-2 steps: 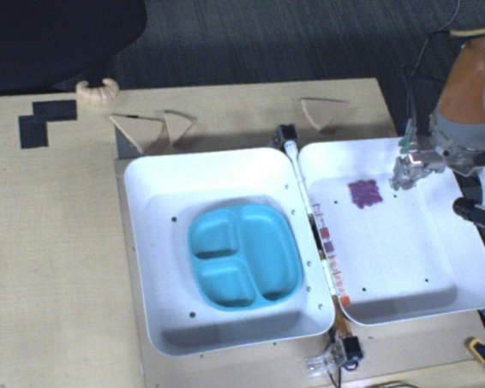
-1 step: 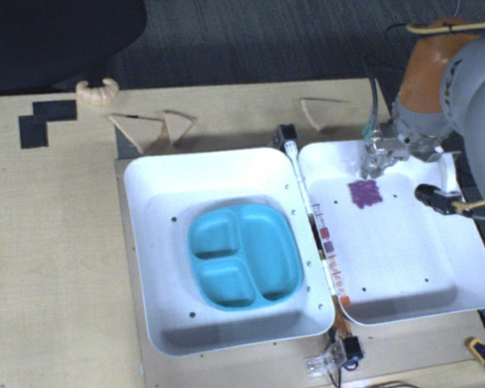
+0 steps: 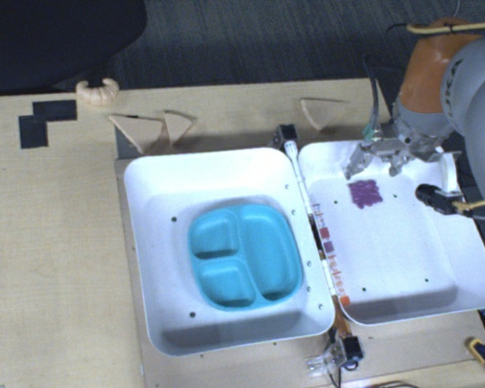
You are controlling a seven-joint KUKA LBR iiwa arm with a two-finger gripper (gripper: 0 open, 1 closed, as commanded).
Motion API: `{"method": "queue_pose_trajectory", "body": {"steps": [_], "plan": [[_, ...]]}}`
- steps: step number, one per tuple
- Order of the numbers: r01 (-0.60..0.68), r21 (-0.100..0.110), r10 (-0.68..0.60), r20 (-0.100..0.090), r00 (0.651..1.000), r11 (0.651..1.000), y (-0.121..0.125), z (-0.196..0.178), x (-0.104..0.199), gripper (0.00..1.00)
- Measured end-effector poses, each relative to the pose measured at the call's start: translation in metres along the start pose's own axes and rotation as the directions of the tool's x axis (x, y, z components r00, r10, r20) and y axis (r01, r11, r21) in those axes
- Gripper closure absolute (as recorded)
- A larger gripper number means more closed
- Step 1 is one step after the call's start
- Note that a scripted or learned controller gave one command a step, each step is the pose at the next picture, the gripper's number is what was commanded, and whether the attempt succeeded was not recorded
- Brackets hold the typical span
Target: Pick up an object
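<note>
A small flat purple object (image 3: 365, 192) lies on the floor of the right bin (image 3: 406, 275), toward its back. My gripper (image 3: 371, 168) hangs over the back of that bin, just behind the purple object and apart from it. Its metal fingers (image 3: 352, 166) are spread open with nothing between them. A blue tray (image 3: 244, 254) with three compartments fills the middle of the left bin (image 3: 157, 241).
The grey arm with its orange band (image 3: 428, 74) comes in from the right over the right bin's far corner. A divider strip (image 3: 318, 232) runs between the two bins. The bare wooden bench (image 3: 52, 269) stretches to the left.
</note>
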State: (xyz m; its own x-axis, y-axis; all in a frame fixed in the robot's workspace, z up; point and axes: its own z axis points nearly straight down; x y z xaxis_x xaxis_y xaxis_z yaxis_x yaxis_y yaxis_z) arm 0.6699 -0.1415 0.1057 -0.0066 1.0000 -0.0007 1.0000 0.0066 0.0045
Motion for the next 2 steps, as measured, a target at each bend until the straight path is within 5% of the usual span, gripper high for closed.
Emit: {"method": "queue_pose_trajectory", "body": {"steps": [1,2], "plan": [[-0.004,-0.001,0.004,0.000,1.000,1.000,-0.067,0.019,0.026,0.00],[-0.002,-0.008,0.002,0.001,1.000,1.000,-0.065,0.006,0.026,1.00]]}}
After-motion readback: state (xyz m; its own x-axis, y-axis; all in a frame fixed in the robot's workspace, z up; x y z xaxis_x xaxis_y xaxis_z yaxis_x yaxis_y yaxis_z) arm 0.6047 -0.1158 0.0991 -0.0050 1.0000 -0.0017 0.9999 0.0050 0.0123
